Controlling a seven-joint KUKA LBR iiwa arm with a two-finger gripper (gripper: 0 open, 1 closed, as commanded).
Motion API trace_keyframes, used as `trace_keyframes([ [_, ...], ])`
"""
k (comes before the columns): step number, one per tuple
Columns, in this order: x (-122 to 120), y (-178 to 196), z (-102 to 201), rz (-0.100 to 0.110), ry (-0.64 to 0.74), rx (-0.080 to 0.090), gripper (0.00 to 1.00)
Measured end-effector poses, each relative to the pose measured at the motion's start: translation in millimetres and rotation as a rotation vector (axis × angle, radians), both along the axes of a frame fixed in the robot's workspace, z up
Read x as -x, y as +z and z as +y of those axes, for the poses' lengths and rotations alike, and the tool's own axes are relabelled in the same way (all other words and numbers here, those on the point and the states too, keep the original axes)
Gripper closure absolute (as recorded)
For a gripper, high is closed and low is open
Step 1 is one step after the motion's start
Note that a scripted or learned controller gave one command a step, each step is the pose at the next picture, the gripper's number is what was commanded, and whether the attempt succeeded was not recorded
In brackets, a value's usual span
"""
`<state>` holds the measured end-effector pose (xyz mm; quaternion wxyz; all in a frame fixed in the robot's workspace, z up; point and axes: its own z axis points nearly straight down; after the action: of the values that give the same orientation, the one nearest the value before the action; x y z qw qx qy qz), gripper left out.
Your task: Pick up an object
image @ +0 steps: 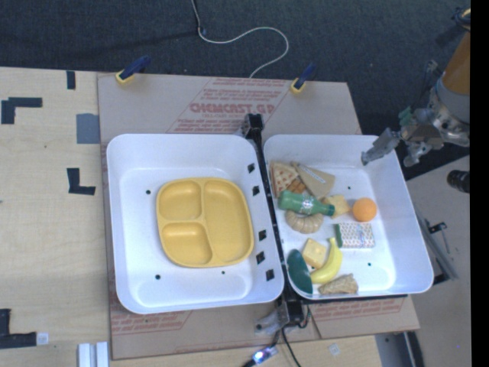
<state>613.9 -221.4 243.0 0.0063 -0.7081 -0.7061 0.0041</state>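
The right bin holds a heap of toy food: a waffle, a tan wedge, a green bottle, an orange, a braided pastry, a yellow cube, a banana, a dark green piece, a speckled packet and a bread slice. My gripper hangs over the bin's far right corner, up and right of the orange. Its fingers stand apart, open, with nothing between them.
A yellow divided plate lies in the left bin. Both bins rest on a cardboard sheet held by two clamps. A white cable loops across the dark floor behind.
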Motion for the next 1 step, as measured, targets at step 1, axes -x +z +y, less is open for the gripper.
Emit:
trace_keyframes([
  [1,-2.6,8.7,0.8,-0.013,0.004,0.003,0.0],
])
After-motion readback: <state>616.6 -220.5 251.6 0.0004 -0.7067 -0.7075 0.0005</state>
